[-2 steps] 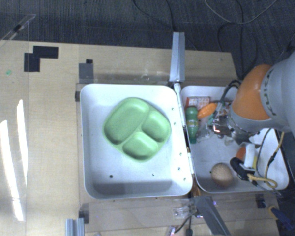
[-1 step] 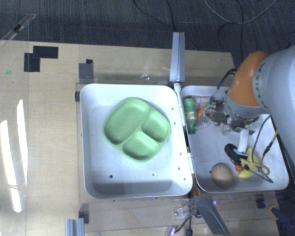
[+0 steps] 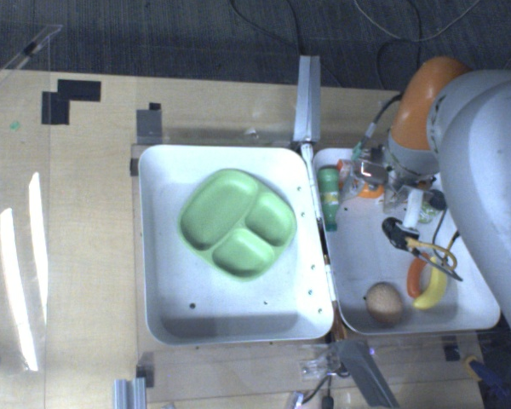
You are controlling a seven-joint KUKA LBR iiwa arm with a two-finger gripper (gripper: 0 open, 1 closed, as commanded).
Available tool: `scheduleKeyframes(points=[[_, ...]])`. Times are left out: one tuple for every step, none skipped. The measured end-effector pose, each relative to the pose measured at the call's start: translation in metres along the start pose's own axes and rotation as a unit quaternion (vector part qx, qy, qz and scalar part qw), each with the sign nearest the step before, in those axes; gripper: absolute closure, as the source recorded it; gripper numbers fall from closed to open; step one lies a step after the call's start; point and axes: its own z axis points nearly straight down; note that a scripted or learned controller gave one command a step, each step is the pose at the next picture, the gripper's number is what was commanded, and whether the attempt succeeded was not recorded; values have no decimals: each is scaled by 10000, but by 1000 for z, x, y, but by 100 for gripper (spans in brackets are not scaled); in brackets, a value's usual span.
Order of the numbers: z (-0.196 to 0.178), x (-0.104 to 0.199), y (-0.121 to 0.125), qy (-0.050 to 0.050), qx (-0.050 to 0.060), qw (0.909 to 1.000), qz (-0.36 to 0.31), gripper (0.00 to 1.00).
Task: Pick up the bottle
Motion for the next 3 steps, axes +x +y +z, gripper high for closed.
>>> scheduleKeyframes(points=[[3, -36, 17, 77, 125, 9999, -62, 0], [2, -76, -104, 45, -119, 9949, 1002, 0], [-95, -1, -150, 23, -112, 9967, -807, 0]])
